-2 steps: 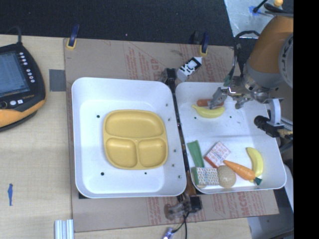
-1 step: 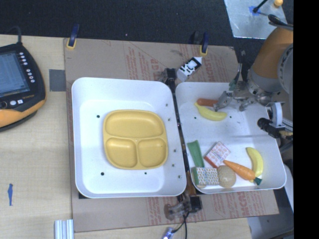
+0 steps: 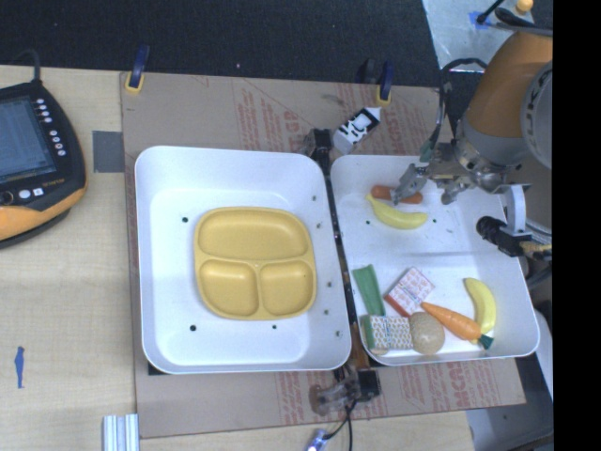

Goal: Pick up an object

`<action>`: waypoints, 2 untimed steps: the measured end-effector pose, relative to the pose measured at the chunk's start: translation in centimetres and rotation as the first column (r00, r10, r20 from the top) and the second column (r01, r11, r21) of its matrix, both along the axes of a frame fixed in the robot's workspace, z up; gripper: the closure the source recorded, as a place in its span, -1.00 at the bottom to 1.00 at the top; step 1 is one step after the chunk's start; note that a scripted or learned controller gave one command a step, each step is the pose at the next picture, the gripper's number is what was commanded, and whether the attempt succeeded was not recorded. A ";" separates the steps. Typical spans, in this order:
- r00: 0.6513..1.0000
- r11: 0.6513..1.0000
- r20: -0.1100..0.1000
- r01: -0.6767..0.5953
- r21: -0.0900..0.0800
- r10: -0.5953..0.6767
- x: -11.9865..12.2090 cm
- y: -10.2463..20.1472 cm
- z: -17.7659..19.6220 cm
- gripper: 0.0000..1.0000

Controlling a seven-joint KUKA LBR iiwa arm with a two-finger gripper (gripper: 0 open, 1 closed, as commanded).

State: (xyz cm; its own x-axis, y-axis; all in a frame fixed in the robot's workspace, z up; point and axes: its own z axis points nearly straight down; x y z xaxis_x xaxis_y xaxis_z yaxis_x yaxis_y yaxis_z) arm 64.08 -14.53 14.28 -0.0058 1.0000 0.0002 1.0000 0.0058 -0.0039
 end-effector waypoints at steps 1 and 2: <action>1.000 1.000 -0.001 0.003 -0.001 -0.003 -2.0 -2.5 -0.1 -1.00; 1.000 1.000 0.000 -0.001 -0.002 0.001 1.5 -2.6 -5.2 -1.00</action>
